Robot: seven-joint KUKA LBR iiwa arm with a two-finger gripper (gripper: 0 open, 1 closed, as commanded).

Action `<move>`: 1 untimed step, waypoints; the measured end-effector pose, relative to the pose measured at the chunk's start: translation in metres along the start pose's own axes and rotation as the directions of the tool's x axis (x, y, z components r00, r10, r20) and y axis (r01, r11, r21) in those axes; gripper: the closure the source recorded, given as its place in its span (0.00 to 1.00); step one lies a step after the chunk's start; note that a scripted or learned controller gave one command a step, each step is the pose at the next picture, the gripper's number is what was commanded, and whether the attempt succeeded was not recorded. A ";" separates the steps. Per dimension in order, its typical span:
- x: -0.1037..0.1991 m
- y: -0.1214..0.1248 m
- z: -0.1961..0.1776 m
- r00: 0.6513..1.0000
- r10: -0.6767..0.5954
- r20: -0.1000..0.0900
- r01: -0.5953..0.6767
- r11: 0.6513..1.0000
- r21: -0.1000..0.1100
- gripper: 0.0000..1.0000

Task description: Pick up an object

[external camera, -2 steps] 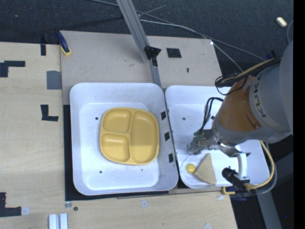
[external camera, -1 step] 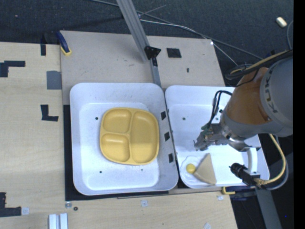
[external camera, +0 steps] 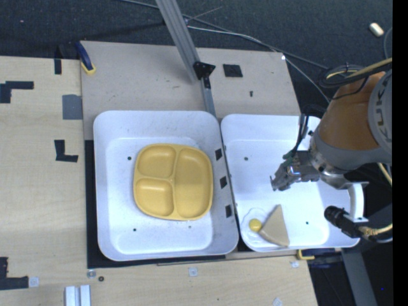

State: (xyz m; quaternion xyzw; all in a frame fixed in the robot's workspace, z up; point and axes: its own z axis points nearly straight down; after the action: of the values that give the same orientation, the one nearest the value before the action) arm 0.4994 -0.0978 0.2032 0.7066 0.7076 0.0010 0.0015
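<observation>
A yellow divided plate (external camera: 173, 181) lies in the left bin (external camera: 115, 132). In the right bin (external camera: 255, 132), near its front edge, a tan wedge-shaped piece (external camera: 275, 227) rests beside a small yellow ball (external camera: 255, 224). My gripper (external camera: 280, 181) hangs over the right bin's middle, above and just behind the wedge, apart from it. Nothing shows between its fingers.
A grey metal bar (external camera: 185, 43) slants down from the top to the seam between the bins. Cables (external camera: 255, 40) run across the dark floor behind the bench. The arm's orange band (external camera: 350, 116) covers the right bin's right side.
</observation>
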 end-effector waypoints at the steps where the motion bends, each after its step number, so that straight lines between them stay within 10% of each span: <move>1: 0.005 -0.001 -0.044 1.000 -0.001 0.000 0.001 1.000 0.001 1.00</move>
State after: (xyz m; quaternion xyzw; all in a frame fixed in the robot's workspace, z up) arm 0.4985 -0.0925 0.2468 0.7064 0.7078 0.0009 0.0012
